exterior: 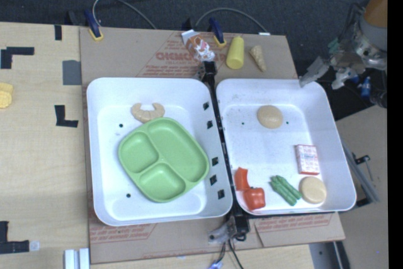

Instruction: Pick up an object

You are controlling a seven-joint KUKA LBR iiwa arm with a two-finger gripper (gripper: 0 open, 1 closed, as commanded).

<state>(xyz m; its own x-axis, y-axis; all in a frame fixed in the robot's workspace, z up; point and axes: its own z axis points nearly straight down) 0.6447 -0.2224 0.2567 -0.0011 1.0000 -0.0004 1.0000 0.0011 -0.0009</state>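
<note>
Nothing is picked yet; the gripper (pixel 315 75) hangs off the right bin's (pixel 327 104) upper corner, fingers released and holding nothing; the whole grasp remains.

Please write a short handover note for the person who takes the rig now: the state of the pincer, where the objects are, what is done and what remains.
Pincer: outside the right bin, near its far right corner, holding nothing.
Right bin: tan round piece near the far side, pink packet by the right wall, pale round piece, green beans and red pepper along the near side.
Left bin: green divided plate, beige curved piece just beyond it.
Done: nothing lifted yet.
Left: choose one object, descend, grasp, raise.
</note>
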